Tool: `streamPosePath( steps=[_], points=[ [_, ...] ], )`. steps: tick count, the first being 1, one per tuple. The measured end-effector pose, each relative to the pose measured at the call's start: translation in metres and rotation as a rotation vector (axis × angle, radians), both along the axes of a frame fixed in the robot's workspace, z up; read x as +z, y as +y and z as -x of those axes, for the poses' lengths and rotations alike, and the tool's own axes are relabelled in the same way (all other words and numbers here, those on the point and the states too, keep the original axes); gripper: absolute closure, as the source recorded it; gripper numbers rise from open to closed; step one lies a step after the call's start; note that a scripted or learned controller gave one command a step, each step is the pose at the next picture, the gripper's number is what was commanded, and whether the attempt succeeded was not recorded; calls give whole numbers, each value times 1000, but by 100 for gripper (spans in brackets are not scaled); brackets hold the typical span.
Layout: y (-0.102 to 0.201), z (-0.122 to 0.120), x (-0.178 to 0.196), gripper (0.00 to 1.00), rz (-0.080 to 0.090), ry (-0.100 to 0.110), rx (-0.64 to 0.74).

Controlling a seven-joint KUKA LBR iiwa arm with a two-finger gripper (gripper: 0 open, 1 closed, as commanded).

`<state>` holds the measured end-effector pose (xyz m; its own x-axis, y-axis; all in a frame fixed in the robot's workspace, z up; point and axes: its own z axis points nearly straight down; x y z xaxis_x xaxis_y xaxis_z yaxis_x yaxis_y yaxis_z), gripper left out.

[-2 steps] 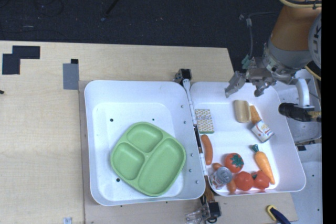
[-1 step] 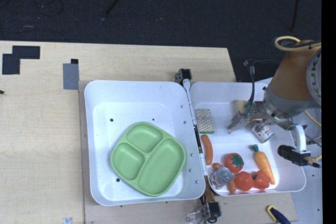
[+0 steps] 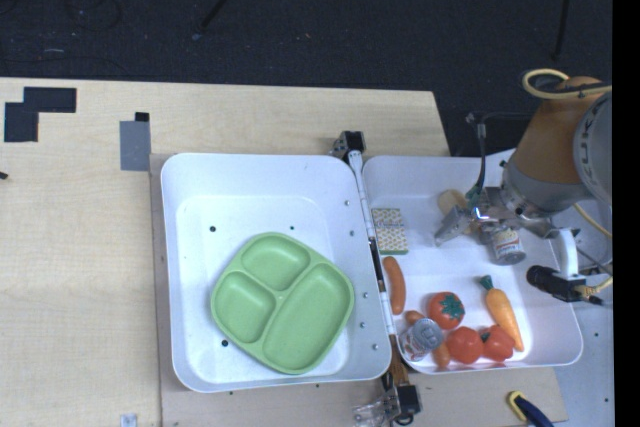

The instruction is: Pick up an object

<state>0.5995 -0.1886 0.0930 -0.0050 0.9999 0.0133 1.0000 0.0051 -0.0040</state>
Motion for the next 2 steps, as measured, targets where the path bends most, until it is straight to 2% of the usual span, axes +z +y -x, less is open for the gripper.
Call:
streamPosePath(
  steps=[1, 2],
  points=[
    [-23, -45, -7, 0, 12, 0, -2],
    [-23, -44, 1, 100, 11, 4, 1]
  ],
)
